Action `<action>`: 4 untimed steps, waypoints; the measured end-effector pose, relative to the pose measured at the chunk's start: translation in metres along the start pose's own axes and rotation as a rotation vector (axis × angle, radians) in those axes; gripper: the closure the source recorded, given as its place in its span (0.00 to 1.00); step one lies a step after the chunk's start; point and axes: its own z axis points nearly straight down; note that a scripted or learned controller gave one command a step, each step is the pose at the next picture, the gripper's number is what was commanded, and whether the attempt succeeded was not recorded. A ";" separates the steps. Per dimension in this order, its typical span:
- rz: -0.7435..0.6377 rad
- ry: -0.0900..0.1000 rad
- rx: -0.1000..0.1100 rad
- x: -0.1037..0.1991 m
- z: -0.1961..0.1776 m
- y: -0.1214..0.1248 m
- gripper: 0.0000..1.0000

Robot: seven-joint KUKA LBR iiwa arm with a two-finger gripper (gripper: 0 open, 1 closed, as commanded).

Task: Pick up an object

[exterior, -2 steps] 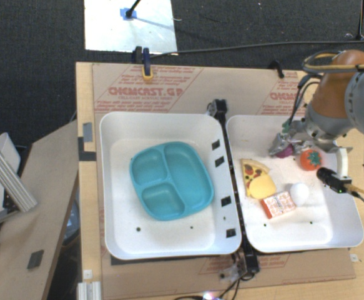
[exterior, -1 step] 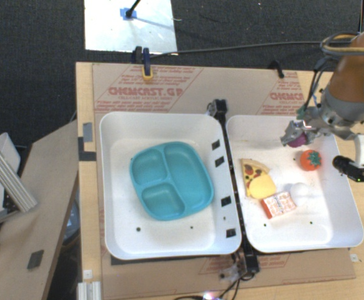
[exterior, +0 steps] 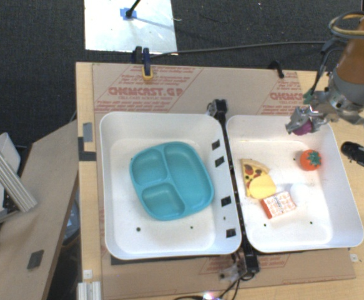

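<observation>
My gripper (exterior: 305,121) hangs over the far right corner of the right bin (exterior: 341,230), and between its fingers I can see a small purple object (exterior: 303,129), so I am clamped on it; it sits at my fingertips above the bin's far rim, and I cannot tell whether it is clear of the floor. My arm (exterior: 356,67) comes in from the right, the orange band just above the wrist. Below me in the same bin, an orange-red round toy with a green top (exterior: 310,159) lies near the right wall, well apart from the other pieces. Toward the left wall of that bin lies a pizza slice toy (exterior: 253,169), with a yellow piece (exterior: 261,185) touching its near end, and a small red and white box (exterior: 279,204) just beside the yellow piece on its near side. The left bin (exterior: 116,230) holds a teal divided plate (exterior: 170,180), lying flat around the middle of its floor, with three compartments. The two bins stand side by side on a cardboard sheet (exterior: 169,89) that covers the bench.
</observation>
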 end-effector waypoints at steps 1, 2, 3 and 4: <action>0.000 0.001 0.003 0.000 -0.027 0.001 1.00; -0.004 0.003 0.006 0.056 -0.035 -0.006 1.00; -0.005 0.003 0.006 0.111 -0.040 -0.003 1.00; -0.003 0.003 0.007 0.155 -0.038 -0.005 1.00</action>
